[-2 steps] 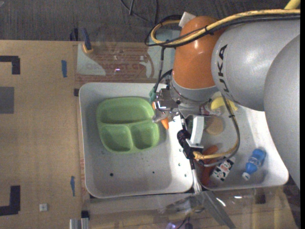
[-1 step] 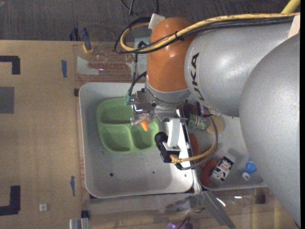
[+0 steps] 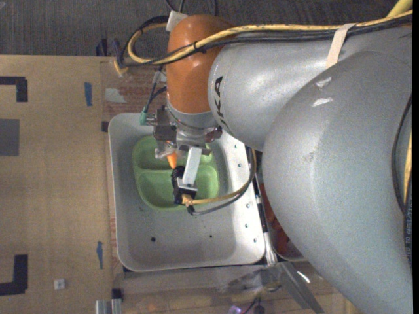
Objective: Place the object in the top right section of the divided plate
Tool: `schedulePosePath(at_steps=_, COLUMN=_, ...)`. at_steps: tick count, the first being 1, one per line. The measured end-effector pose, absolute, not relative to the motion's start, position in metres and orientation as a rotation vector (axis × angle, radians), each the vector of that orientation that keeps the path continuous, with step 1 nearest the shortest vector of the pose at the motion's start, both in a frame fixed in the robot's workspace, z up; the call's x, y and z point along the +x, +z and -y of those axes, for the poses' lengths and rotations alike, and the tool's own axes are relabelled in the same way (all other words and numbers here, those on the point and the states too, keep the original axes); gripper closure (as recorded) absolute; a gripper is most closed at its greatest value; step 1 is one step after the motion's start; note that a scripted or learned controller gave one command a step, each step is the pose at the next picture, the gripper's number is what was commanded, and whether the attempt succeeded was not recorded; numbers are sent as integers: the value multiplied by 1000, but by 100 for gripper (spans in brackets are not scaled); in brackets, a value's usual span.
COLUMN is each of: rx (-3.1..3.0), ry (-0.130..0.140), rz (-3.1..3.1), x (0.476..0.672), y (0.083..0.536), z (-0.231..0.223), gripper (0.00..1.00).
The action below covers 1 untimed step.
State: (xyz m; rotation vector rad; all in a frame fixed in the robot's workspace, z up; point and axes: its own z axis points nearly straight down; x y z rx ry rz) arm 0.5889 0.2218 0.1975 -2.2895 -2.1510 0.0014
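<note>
Camera view looks down on a shallow white plastic bin [image 3: 177, 241] holding a light green divided plate [image 3: 147, 175], which lies in the bin's upper half. Directly over the plate hangs the grey arm's two-finger gripper [image 3: 171, 154], below the orange wrist band [image 3: 193, 64]. A small orange object [image 3: 171, 158] shows at the gripper's tip, above the plate's middle divider; whether it is gripped or resting on the plate cannot be told. A yellow cable [image 3: 222, 198] loops past the plate's right edge.
</note>
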Motion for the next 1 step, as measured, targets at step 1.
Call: schedulePosePath(at_steps=1, rx=-2315, ry=0, rz=2125, x=622, y=221, z=-167, gripper=100)
